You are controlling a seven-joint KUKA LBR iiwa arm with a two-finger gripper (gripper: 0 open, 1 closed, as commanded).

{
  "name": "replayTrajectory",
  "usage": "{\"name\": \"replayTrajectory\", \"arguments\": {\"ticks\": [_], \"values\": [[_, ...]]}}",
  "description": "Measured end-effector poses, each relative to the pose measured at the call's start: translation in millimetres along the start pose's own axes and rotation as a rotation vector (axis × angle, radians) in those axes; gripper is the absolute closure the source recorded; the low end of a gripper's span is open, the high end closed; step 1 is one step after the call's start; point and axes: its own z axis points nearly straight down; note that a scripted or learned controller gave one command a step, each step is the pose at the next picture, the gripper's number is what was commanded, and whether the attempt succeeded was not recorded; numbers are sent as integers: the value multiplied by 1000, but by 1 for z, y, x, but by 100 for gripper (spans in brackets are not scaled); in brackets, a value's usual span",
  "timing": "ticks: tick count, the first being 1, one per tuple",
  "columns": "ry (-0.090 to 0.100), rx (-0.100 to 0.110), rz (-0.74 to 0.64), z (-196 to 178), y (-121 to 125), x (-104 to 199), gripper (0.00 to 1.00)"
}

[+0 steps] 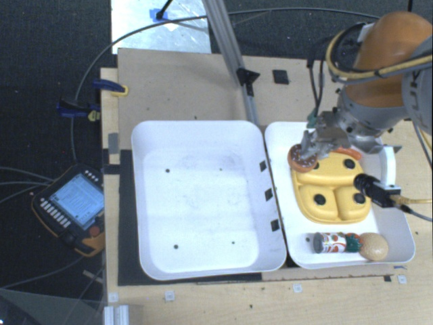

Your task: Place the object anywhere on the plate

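Near the front, a bottle [333, 242] lies beside a potato [373, 246]. Gripper [306, 151] pinches a doughnut [300, 158] over the yellow plate [335, 191]

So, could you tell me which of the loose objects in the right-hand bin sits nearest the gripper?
The small brown ring-shaped piece at the yellow plate's upper-left corner, right under the gripper; the can and the tan ball lie along the bin's near wall.
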Motion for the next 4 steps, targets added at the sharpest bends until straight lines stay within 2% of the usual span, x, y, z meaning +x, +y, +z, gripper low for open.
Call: {"name": "replayTrajectory", "arguments": {"ticks": [1,2,3,4], "values": [[0,0,1,6,-4,45,100],[0,1,1,20,-2,102,100],[0,3,2,42,-12,138,100],[0,2,4,40,-18,155,100]]}}
